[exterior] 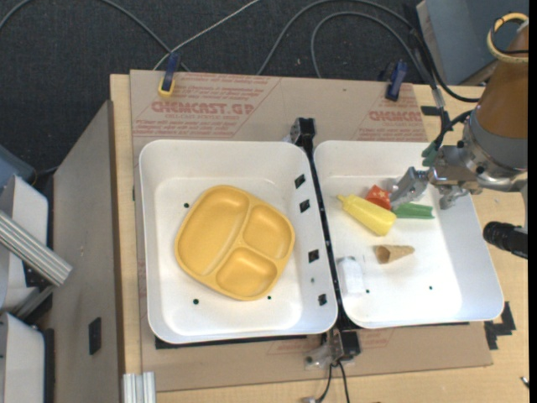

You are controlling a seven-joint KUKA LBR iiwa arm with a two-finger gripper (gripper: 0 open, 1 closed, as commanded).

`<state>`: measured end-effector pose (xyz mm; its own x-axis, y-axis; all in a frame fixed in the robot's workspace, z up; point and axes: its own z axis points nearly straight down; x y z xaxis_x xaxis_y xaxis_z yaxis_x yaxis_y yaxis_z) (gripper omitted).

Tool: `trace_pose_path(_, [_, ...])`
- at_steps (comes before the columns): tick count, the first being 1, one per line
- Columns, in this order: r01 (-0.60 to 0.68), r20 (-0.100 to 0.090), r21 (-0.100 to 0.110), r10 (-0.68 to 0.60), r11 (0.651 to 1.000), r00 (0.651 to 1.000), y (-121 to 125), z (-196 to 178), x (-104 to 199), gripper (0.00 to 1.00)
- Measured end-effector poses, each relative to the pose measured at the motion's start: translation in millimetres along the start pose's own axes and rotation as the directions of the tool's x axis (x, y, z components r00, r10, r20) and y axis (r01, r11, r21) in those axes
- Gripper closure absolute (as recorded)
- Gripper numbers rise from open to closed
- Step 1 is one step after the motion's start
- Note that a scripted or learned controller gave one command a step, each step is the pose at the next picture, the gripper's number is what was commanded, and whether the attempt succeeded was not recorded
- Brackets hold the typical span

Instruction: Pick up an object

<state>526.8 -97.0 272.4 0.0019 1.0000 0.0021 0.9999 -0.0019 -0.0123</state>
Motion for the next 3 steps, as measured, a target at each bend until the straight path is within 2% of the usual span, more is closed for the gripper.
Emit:
trace_pose_path(1, [0.002,0.001,-0.011,-0.002,1.000,1.000,1.8,-5.2,0.1,0.00])
trace_pose_path(3, [0.001,0.000,-0.006,-0.001,1.000,1.000,5.3,84.5,6.8,0.00])
